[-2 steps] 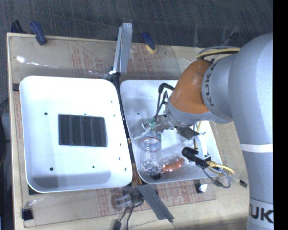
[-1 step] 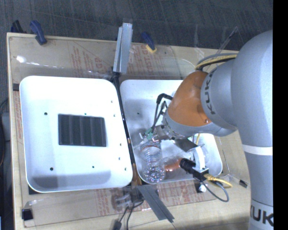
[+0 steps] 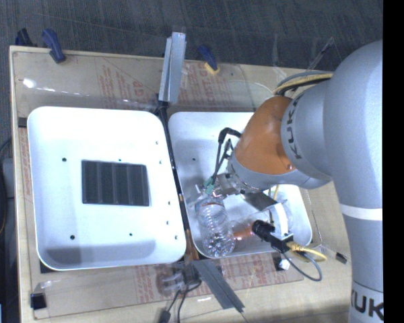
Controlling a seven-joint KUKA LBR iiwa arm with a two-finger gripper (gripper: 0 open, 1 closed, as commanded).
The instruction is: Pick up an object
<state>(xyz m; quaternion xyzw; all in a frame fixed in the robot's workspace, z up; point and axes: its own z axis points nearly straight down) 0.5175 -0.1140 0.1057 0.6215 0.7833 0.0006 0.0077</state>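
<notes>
A clear plastic bottle (image 3: 214,226) lies in the right bin (image 3: 188,140), near that bin's front left corner. My gripper (image 3: 211,188) is down inside the same bin, just behind the bottle's upper end and close to it. The wrist and the orange band hide most of the gripper from above. Whether it touches the bottle I cannot tell. A small coppery object (image 3: 242,233) lies just right of the bottle.
The left bin (image 3: 47,180) has a dark ribbed rectangle (image 3: 115,182) on its floor. The arm covers the right half of the right bin. A grey divider post (image 3: 171,66) stands behind the gap between the bins.
</notes>
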